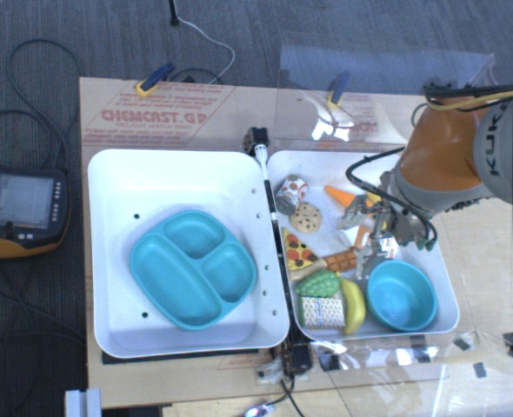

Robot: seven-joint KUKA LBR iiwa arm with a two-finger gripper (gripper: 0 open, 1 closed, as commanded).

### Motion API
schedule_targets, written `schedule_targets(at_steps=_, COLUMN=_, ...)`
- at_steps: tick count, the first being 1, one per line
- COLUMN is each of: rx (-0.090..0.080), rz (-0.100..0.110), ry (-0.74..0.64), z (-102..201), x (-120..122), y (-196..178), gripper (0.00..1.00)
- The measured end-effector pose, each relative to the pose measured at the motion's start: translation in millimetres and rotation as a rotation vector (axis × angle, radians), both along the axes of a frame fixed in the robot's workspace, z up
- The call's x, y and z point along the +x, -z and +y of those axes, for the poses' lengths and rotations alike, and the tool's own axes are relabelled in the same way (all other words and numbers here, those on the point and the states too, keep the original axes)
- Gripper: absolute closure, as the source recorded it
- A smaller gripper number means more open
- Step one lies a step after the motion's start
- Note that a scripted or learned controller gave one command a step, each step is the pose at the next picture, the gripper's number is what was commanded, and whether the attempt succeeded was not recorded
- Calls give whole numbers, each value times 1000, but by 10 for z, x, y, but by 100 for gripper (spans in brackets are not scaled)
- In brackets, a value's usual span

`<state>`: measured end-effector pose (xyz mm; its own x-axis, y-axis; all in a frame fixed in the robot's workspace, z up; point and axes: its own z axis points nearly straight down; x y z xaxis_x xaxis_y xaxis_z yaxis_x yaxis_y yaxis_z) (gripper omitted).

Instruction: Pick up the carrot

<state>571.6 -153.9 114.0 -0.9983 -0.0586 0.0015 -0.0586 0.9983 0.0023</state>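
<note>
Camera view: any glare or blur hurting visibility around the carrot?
Camera view: bright glare patches on the clear sheet above the right bin and along its near edge; the carrot is glare-free but small and soft-edged; the pincer is a dark, cluttered blur, with detail unreadable.

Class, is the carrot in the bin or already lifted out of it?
In the bin: the carrot lies on the right bin floor, beside the gripper.

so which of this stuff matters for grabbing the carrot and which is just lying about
Belongs to the job:
carrot
gripper

Just lying about:
cookie
pizza slice
banana
blue bowl
blue divided plate
</note>
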Motion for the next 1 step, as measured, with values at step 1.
schedule_targets(at_steps=1, rx=-4, rz=-17, ry=105, z=123, x=656, y=237, gripper=0)
